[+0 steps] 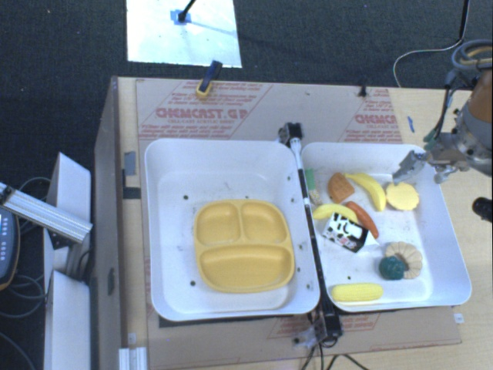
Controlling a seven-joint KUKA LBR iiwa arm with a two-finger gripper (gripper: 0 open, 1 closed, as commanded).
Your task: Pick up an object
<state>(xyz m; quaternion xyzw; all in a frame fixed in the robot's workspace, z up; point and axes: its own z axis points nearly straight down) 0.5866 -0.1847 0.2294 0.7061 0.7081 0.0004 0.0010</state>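
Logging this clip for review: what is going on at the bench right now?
A grey robot arm reaches in from the right, its gripper at the far right corner of the right white bin, just above a pale yellow round disc. Nothing is visibly held. That bin also holds toy food: a yellow banana, an orange carrot, a black-and-white block, a teal ball and a yellow corn cob. The left white bin holds a yellow divided plastic tray.
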